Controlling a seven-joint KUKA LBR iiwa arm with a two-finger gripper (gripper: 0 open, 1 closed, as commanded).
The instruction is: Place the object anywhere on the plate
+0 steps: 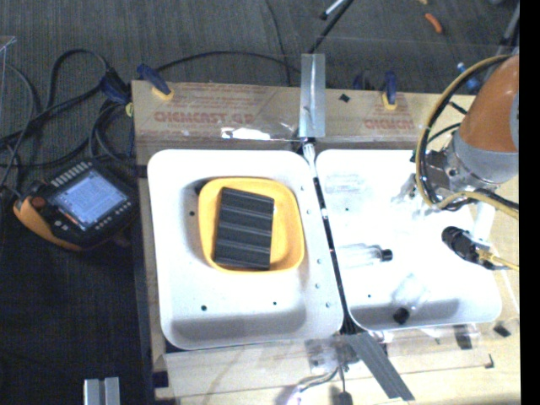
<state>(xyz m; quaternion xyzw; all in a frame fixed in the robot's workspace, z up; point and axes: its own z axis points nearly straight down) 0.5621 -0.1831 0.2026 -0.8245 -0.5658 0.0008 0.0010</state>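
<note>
A yellow plate [291, 226] sits in the left bin [173, 251]. A dark grey ribbed block [245, 228] lies flat on the middle of the plate. My gripper [422, 194] hangs over the upper right part of the right bin [439, 306], far from the plate, with the grey and orange arm [494, 116] behind it. No object can be made out at the gripper.
A clear tube with a black tip [369, 253] lies in the middle of the right bin. A small clear piece with a black knob [403, 304] rests near that bin's front wall. A control pendant [80, 205] and cables lie left of the bins.
</note>
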